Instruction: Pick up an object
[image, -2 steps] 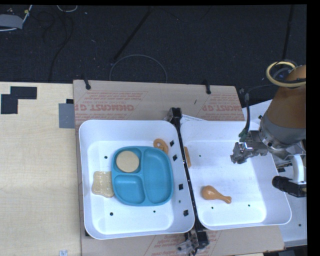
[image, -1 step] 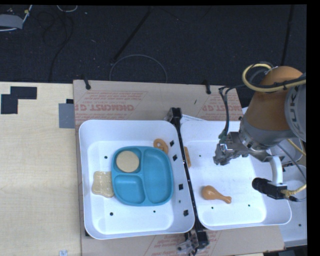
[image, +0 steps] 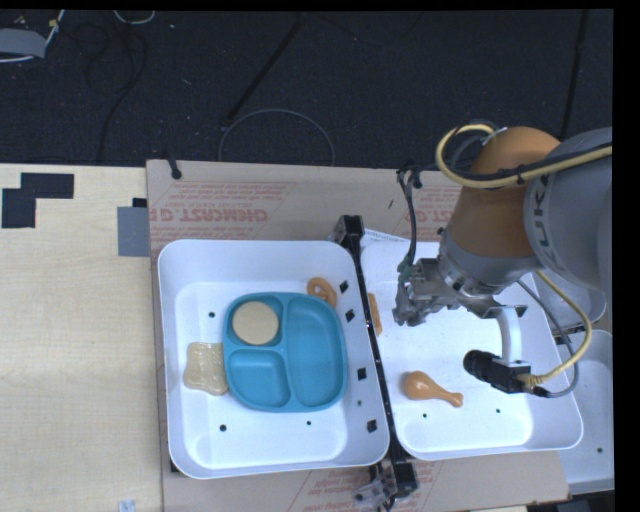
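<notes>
1. The arm (image: 520, 220) reaches in over the right bin (image: 545, 435), so we judge the pick belongs in this bin. Crossing into the left bin (image: 190, 290) would add travel for no gain.

2. The blue tray (image: 300, 375) in the left bin is wide and lies flat. We would rule it out as a target, since a two-finger grasp has little to bite on.

3. The gripper (image: 410, 310) hangs over the upper left part of the right bin, near the divider. We cannot tell whether it is open or closed from this angle, so we would confirm it is open before any descent.

4. The drumstick (image: 432, 388) lies on the right bin's floor, near the gripper on the side toward the bin's front edge, and apart from the walls. It looks like our best target. We would centre over its thick end, turn the wrist so the closing line crosses its narrow width, and descend straight.

5. The round biscuit (image: 254, 322) in the tray and the pretzel (image: 322, 290) beside the tray are left where they are.

6. The orange sliver (image: 374, 312) lies just beside the divider wall. It is nearer to the gripper, but we judge it risky, because the wall could block one side of the grasp.
</notes>
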